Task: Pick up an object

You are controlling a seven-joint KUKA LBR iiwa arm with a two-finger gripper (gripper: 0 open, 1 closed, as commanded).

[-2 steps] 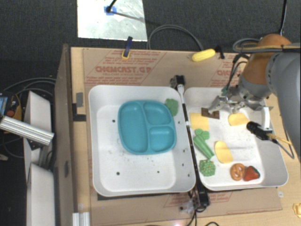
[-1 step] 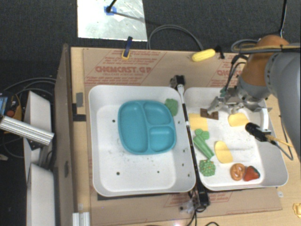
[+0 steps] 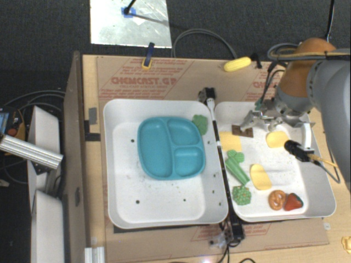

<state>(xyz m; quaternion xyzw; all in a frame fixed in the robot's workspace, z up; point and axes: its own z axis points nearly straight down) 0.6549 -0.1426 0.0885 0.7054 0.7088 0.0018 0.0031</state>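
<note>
- Gripper [image 3: 269, 119] hangs low over the far end of the right bin [image 3: 323, 201], on the arm that comes in from the view's right. Whether it is spread or pressed together cannot be told from this slant, and nothing can be seen pinched in it.
- Closest to it is a pale yellow lump [image 3: 277, 139], just beside the gripper on the side nearer the camera. Its long axis runs roughly across the view.
- A small brown piece [image 3: 243, 130] lies just beside the gripper on its left, toward the wall between the bins.
- Since either counts as an object to pick, the yellow lump looks the likelier target: a short drop toward the camera side would bring the gripper over it.
- Further out, a yellow square [image 3: 230, 142] lies by the dividing wall, with a long green vegetable [image 3: 237, 167] below it, slanting from upper left to lower right.
- Well apart from the gripper, at the bin's near end, lie a yellow oval [image 3: 260, 177], a broccoli floret [image 3: 241, 195], a pretzel [image 3: 277, 200] and a red strawberry [image 3: 294, 201].
- Left bin [image 3: 123, 201] holds a blue divided tray [image 3: 171, 148], far from this reach.
</note>
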